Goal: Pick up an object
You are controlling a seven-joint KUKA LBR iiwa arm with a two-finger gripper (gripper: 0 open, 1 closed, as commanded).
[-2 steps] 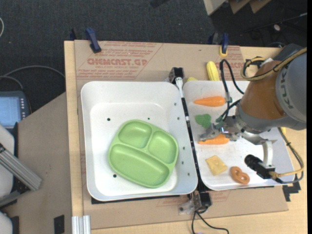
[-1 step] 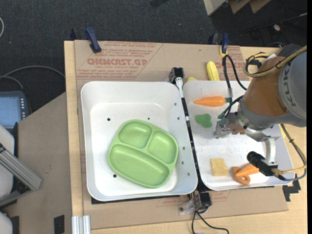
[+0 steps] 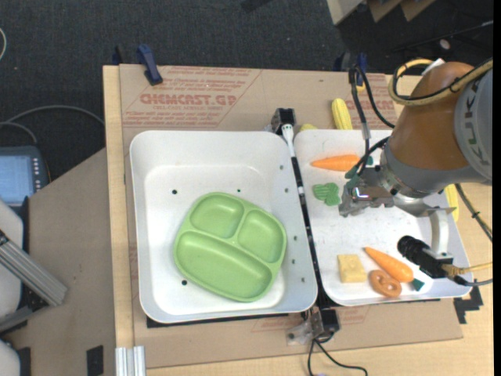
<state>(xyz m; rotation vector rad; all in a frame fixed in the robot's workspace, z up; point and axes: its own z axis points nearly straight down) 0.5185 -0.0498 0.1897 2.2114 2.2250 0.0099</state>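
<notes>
carrot [image 3: 335, 163] end behind arm [image 3: 427, 131]

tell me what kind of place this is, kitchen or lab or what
Most likely a robotics lab bench, not a kitchen. Two white bins sit on a clamped board with cables around; the food, such as the carrot and cheese wedge, looks like plastic toys; and the arm's hand hangs over the right bin.

The grey arm [image 3: 458, 135] enters from the right edge, its orange band [image 3: 430, 128] above the wrist. The gripper [image 3: 356, 202] points down near the upper left corner of the right bin [image 3: 356, 284]
</notes>
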